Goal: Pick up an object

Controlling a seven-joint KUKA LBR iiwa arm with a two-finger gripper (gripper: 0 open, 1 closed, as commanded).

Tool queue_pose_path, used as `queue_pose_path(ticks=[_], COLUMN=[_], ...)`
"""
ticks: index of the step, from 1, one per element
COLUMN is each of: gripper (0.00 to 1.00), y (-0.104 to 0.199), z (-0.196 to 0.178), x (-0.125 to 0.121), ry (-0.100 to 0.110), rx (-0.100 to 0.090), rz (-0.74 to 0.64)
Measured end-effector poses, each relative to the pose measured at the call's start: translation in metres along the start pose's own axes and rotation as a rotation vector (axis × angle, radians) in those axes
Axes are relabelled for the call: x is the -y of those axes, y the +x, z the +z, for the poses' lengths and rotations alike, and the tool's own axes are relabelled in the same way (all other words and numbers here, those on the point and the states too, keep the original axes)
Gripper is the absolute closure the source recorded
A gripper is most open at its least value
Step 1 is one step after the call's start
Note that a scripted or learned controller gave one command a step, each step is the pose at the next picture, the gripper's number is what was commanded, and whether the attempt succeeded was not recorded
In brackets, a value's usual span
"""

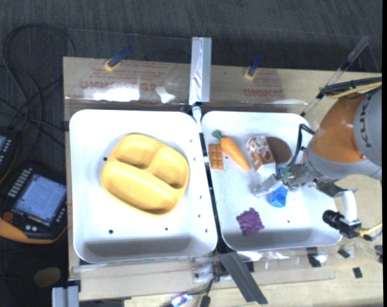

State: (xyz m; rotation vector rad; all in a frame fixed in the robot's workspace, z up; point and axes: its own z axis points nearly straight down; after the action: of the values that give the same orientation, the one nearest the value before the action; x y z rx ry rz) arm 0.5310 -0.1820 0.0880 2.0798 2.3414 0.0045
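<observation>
1. Nearest the lens sits the hand [273, 183], low in the right bin [295, 235] — whether its fingers are apart or together cannot be told.
2. Blue object [278, 197] lies just beside the hand, touching or nearly so; nothing seen clamped.
3. Judged step: the reach, grasp not yet made. Next move calls for centring over the blue piece.
4. Outward: purple object [249, 220], carrot [233, 152], yellow bread form [145, 173] in the left bin [84, 171].

A small blue object [278, 197] lies flat on the right bin's [308, 232] floor, right of centre, near a purple grape bunch [249, 220] and below a wrapped snack [260, 151].
</observation>
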Motion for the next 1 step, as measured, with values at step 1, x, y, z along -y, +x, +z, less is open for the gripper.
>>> queue_pose_path(ticks=[1], gripper=[1.00], y=[0.0006], z=[-0.0071], x=[-0.0025], ry=[-0.002], rx=[-0.002], rz=[-0.002])
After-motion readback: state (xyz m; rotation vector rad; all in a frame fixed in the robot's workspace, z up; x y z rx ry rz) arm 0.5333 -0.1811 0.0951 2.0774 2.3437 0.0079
